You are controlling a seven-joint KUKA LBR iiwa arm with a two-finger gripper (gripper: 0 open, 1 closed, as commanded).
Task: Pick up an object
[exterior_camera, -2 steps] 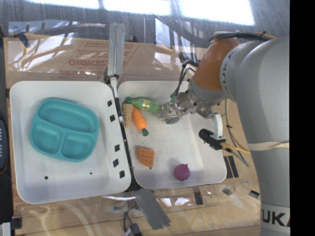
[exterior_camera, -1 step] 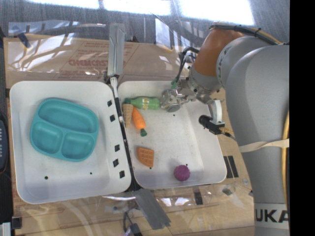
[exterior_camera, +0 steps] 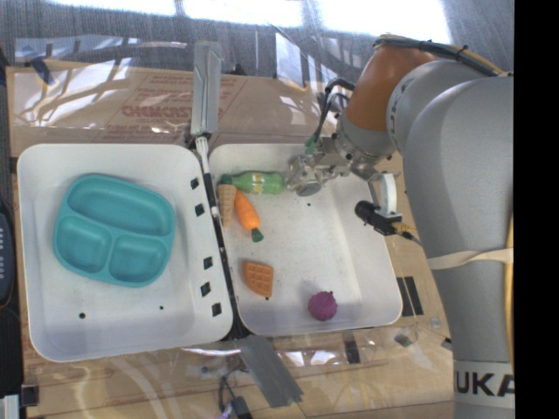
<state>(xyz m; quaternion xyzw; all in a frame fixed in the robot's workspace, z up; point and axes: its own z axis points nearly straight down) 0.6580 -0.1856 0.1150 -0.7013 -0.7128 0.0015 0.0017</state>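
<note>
White bins (exterior_camera: 35, 321): 2 | teal tray (exterior_camera: 113, 230): 1 | carrot (exterior_camera: 247, 212): 1 | waffle (exterior_camera: 258, 278): 1

Brown cardboard-covered bench (exterior_camera: 113, 103) under harsh glare, dark corrugated backdrop (exterior_camera: 52, 16) behind.

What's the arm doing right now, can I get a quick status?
Gripper low at far side of right bin, beside green bottle. Nothing seen held. Carrot, waffle, purple fruit lie apart, untouched.

Smooth plastic bins (exterior_camera: 367, 260), teal tray (exterior_camera: 113, 230)
</note>
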